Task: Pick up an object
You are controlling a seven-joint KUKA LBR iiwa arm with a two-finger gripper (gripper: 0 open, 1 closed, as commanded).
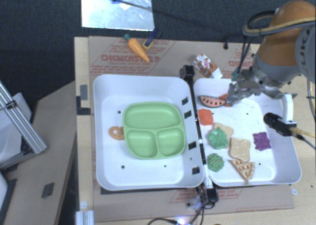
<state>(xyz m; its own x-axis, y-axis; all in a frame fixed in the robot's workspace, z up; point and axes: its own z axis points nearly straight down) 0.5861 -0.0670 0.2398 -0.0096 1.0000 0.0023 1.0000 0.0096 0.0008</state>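
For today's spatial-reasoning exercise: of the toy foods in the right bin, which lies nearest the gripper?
The watermelon slice, red with a dark rind, at the bin's far left corner. It lies right beside the gripper; the orange block, leaf, toast and grapes lie farther off.

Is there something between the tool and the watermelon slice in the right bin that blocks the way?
Nothing visible blocks it. The tool hangs at the right end of the watermelon slice, near the far wall of the right bin. The orange piece lies nearer the camera, off the path.
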